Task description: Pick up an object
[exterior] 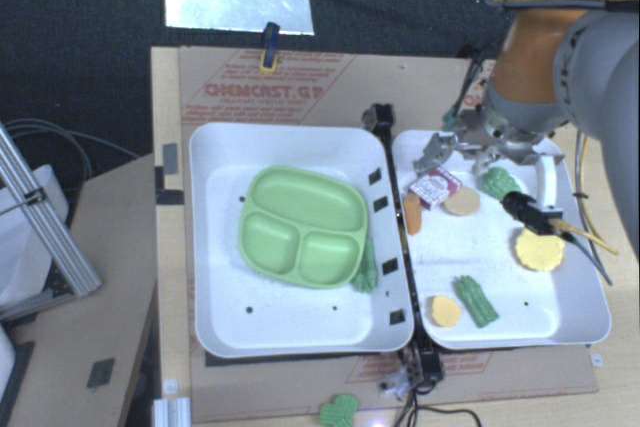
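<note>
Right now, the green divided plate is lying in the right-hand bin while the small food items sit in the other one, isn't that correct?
Not quite: the camera view shows the green divided plate lying in the left bin, not the right-hand one. The small food items, such as the green vegetable piece and the yellow round piece, sit in the other one, the right bin.

Tan bench [120,215] — two white bins [215,215] side by side
</note>
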Tool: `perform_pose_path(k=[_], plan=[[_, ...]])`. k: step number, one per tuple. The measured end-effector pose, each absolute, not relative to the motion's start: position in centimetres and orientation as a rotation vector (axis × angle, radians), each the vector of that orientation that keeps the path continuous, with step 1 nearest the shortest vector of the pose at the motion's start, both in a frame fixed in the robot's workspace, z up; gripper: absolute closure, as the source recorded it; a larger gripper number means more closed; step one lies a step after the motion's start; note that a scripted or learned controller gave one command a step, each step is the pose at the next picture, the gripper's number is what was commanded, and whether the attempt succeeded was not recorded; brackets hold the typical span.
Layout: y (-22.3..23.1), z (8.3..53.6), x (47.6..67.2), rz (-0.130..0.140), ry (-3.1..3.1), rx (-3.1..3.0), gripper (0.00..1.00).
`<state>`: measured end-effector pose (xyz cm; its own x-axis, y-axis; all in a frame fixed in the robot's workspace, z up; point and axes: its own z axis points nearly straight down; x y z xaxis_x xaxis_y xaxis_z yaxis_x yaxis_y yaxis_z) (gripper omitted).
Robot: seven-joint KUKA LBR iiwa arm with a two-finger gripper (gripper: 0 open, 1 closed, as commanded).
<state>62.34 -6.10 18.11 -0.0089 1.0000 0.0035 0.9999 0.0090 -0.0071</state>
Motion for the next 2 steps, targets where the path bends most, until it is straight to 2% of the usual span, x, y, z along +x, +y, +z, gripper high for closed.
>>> perform_pose_path(k=[1,2], plan=[[-3.7,33.5,65.0,-0.016,-2.238,-2.221,0.00],[1.0,42.8,65.4,-0.011,-2.234,-2.217,0.00]])
